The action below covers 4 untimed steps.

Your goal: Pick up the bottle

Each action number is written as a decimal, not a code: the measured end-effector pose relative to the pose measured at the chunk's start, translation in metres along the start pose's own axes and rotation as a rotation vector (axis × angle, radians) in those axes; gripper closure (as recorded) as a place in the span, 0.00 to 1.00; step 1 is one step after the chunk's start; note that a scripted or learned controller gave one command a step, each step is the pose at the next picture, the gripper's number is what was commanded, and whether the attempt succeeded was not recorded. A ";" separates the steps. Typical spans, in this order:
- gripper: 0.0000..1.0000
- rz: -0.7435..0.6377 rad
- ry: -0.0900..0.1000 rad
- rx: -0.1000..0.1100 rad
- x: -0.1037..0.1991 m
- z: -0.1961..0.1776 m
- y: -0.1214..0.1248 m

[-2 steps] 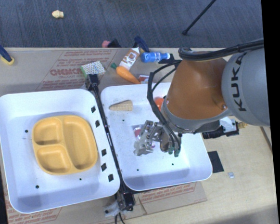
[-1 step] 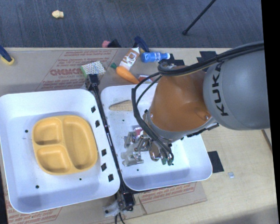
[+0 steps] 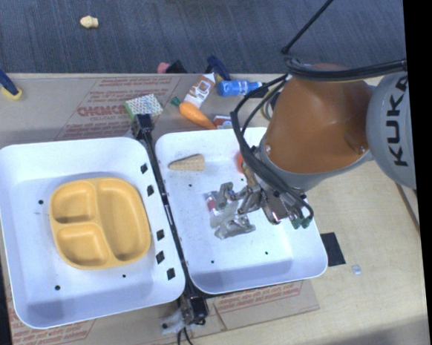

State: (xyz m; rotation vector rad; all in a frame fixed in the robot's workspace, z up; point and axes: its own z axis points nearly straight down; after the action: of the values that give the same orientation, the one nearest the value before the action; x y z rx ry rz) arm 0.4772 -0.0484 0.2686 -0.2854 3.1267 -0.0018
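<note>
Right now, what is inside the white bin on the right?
In the right bin lie an ice-cream cone and the tool, low over the floor. The big orange arm covers the bin's far corner, so anything there is hidden.

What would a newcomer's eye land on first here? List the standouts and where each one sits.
The big grey arm with its orange band dominates the right, its claw down in the right bin. A yellow divided plate lies in the left bin. A waffle cone sits near the right bin's top edge, and small items lie on the cardboard beyond.
</note>
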 end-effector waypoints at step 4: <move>1.00 -0.079 0.005 -0.003 0.018 0.084 -0.112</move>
State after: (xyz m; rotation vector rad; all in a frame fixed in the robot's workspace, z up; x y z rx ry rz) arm 0.4800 -0.1624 0.1846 -0.4095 3.1180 0.0024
